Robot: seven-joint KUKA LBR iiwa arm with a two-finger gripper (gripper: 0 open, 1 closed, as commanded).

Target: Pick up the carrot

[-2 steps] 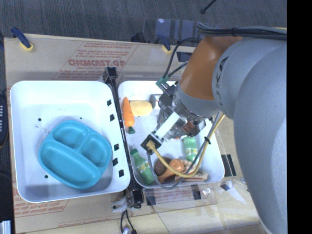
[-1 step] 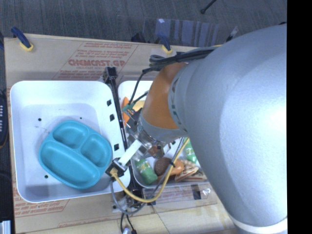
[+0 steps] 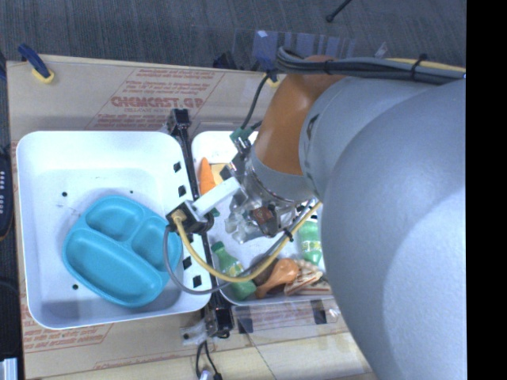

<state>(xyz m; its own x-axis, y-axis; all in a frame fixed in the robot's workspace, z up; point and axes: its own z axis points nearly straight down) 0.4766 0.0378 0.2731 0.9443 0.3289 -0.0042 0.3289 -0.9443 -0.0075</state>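
Tool (image 3: 252, 216) low in right bin (image 3: 207, 142), near its left wall; grip state impossible to tell. Left bin (image 3: 47, 153): blue tray (image 3: 119, 248). Carrot (image 3: 207, 176) by right bin's left wall, just up-left of tool. Best approach: shift over carrot, avoid wall.

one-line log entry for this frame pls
arm: over right bin | hand: low in right bin, grip unclear | carrot: in right bin, left of hand | blue tray: in left bin
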